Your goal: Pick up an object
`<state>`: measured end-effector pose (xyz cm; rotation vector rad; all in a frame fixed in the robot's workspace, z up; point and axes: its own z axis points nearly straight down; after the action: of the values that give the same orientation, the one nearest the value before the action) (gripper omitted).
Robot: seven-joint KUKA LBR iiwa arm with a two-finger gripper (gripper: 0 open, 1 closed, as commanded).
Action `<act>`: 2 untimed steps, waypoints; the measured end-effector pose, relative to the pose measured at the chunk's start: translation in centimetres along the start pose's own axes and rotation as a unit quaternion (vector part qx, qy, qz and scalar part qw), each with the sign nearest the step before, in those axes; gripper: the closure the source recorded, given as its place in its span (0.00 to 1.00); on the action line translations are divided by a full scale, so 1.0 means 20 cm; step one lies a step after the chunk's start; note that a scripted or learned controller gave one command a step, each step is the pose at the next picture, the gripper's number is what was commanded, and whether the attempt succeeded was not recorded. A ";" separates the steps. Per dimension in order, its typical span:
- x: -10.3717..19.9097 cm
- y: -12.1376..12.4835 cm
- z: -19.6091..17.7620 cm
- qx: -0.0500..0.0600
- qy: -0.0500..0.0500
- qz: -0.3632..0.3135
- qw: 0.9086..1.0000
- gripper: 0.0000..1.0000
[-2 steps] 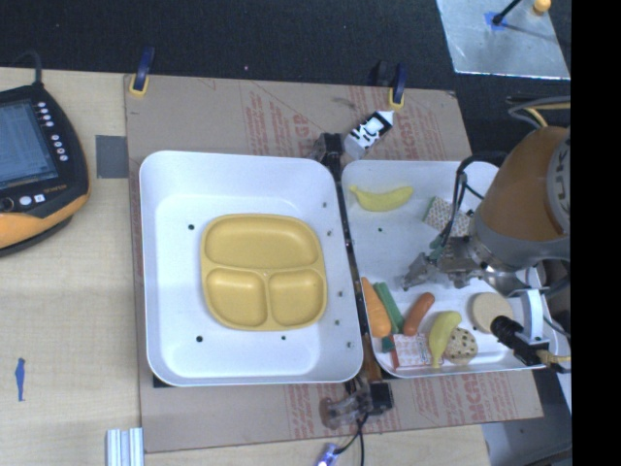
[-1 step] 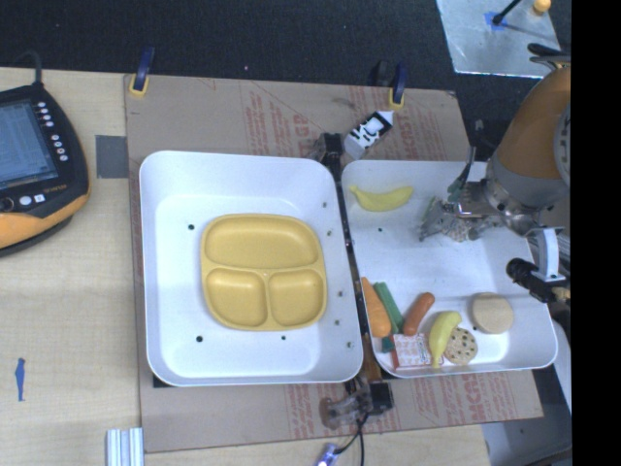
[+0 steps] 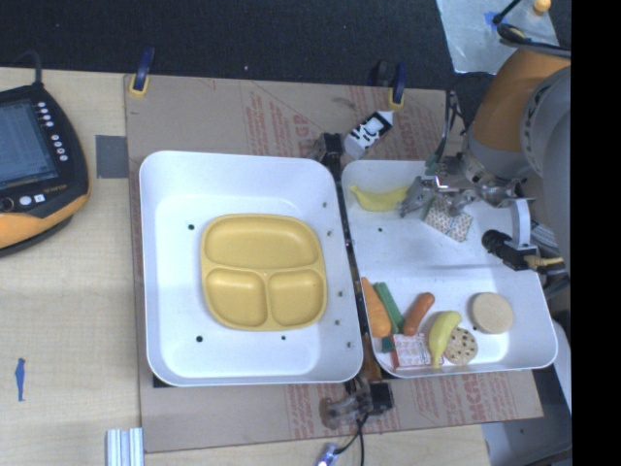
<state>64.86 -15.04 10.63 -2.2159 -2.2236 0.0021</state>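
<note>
My pincer [image 3: 432, 194] sits in the upper part of the right bin [image 3: 505, 362], low over the bin floor, with my arm [image 3: 514, 95] entering from the upper right of the frame. I cannot tell whether it is open or closed; the metal parts blur together at this angle.

Nearest candidates: a yellow banana [image 3: 376, 197] just left of the pincer near the bin's upper left corner, and a small speckled packet [image 3: 448, 223] just below and right of it, possibly touching. Nothing is visibly gripped.

Remaining stock lies along the bin's lower edge: a carrot [image 3: 375, 309], a green stick [image 3: 389, 304], a sausage [image 3: 418, 313], a second yellow fruit [image 3: 441, 333], a cookie [image 3: 461, 346] and a round cracker [image 3: 491, 312]. The left bin [image 3: 165, 260] carries a yellow divided plate [image 3: 264, 270].

Assessment: the step in hand is the closing approach on one item. To do it well, I should commit to a single target, centre it and descend fully before closing. The packet looks tilted and may slip; the banana lies near the bin wall, which may obstruct one side.
</note>
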 end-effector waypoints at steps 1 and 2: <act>0.09 0.04 0.05 -0.001 -0.003 0.000 1.000 0.00; 0.21 0.04 0.05 -0.001 -0.003 0.000 1.000 0.00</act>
<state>65.73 -10.85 9.57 -2.2193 -2.2274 0.0065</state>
